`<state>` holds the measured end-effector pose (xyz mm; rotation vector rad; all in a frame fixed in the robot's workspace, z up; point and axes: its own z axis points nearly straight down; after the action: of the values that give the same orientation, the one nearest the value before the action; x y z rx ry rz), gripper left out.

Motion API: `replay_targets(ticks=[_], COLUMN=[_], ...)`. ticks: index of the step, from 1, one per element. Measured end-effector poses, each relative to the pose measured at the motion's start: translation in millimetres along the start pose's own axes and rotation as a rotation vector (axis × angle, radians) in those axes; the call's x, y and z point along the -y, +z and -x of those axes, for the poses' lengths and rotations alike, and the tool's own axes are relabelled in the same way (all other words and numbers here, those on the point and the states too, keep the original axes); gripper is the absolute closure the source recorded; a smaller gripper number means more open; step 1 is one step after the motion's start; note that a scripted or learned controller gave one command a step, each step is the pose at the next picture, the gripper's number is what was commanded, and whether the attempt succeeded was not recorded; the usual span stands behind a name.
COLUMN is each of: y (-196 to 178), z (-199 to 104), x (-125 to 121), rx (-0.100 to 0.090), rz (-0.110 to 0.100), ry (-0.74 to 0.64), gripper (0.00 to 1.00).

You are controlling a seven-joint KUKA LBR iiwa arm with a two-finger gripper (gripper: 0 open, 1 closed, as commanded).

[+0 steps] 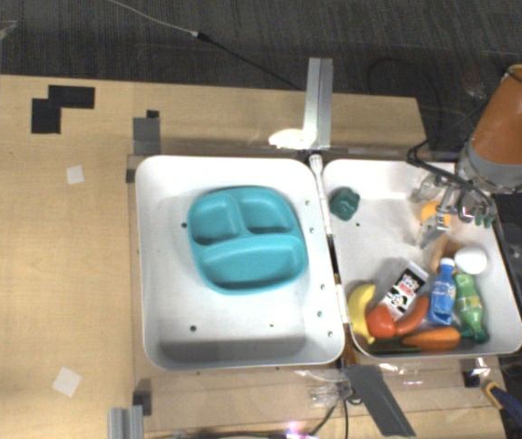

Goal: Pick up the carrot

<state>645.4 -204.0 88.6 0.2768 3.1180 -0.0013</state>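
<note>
1. Nearest the camera, at the front edge of the right bin [398,199], lies the carrot [434,339], an orange root stretched crosswise against the bin's front wall.
2. Packed around it is a heap of items: a red tomato-like piece [381,322] touching the carrot's left end, a yellow banana [359,302] further left against the divider, and a small white carton with black print [405,291] tilted on top of them.
3. Just behind the carrot stand or lean a blue bottle [442,293] and a green bottle [468,305], side by side, with a white cap or ball [471,262] beside their tops.
4. A dark teal lump [344,202] sits alone at the bin's back left, well apart from the heap.
5. The gripper [440,219] hangs over the back right part of this bin, below the arm's orange band [509,124]; something small and orange shows near its metal parts (too blurred to name), and whether the fingers are spread or closed cannot be told.
6. The carrot is well apart from the gripper, untouched.
7. The left bin [165,327] holds a teal divided plate [244,237], lying flat near its middle.
</note>
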Motion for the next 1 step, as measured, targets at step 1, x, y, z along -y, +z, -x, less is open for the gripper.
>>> replay_targets(ticks=[1], y=[0.4], z=[2.6], x=[-22.3], rx=[-0.001], rz=[0.000], ry=[0.241], gripper=[0.00])
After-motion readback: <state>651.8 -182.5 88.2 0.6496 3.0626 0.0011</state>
